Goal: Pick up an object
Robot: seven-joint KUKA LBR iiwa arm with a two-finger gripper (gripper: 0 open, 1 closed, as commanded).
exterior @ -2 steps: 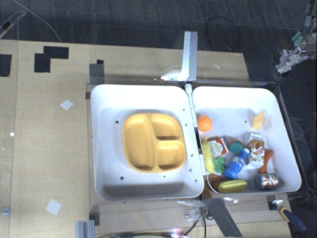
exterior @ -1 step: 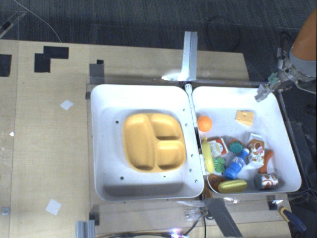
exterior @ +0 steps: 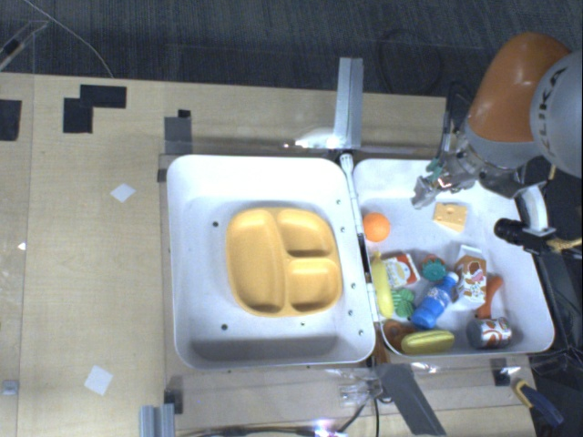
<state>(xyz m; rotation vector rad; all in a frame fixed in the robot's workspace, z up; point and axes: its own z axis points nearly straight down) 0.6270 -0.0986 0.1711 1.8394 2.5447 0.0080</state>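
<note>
While the gripper [exterior: 428,192] hangs over the far part of the right bin [exterior: 544,328], I cannot tell how it is set; nothing shows held in it; a cheese piece [exterior: 450,216] lies just beside it at four o'clock; an orange ball [exterior: 376,227] sits near it at eight o'clock; at the bin's six o'clock side toys lie packed close: a blue bottle [exterior: 434,304], a yellow banana [exterior: 383,289], a green-yellow lump [exterior: 428,340], a small can [exterior: 490,333]; the left bin [exterior: 195,335] holds a yellow tray [exterior: 281,259] in its middle.
</note>
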